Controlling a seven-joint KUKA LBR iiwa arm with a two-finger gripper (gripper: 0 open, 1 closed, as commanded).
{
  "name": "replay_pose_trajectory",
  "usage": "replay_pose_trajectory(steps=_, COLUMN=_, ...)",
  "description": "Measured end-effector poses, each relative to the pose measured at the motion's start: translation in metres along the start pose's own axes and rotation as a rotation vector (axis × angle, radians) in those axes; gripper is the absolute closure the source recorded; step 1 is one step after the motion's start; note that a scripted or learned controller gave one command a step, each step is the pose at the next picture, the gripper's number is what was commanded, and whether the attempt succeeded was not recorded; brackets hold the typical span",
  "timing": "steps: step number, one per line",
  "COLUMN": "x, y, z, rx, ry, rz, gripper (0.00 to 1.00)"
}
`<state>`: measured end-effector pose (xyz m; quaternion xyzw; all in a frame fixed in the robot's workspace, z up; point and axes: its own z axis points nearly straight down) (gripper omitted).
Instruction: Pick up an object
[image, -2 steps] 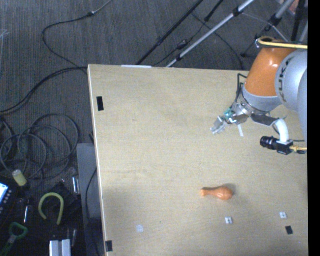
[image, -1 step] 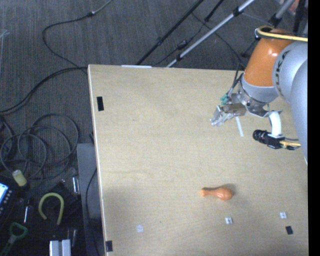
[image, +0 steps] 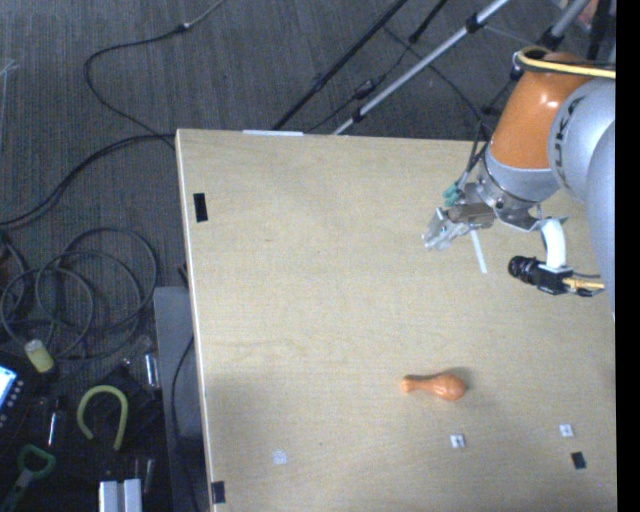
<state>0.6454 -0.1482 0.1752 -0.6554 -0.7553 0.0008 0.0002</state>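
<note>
Pale tan counter (image: 300, 300), smooth and matte, wood-look sheet with a straight left edge and a square upper-left corner; a few small black and white markers dot it, one black tab near the upper-left edge (image: 200, 207), others clustered at lower right. Dark ribbed carpet floor (image: 90, 100) around it, with black cables (image: 80, 280) looping across the left of the frame and a green U-shaped item (image: 103, 410) at lower left. Grey arm (image: 585, 130) enters from the right of the frame, rounded casing, glossy orange band above the wrist. The hand (image: 443, 232) sits at upper right over the counter, pale translucent-looking fingertips pointing left; cannot tell whether it is spread or closed, and nothing is seen between the tips. The object (image: 437, 385): small, orange, smooth, bulb-shaped at its right end and tapering to a narrow neck on the left, lying flat on the counter at lower centre-right of the frame. It is well apart from the hand, below it in the frame. Bare counter surrounds the object on all sides; nearest marker is a small white square (image: 458, 440) just below-right.
</note>
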Motion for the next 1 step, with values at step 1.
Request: replay_pose_trajectory(steps=1, x=-0.0208, y=0.0047, z=0.0032, rx=-0.001, ry=-0.003, rz=-0.212, gripper=1.00)
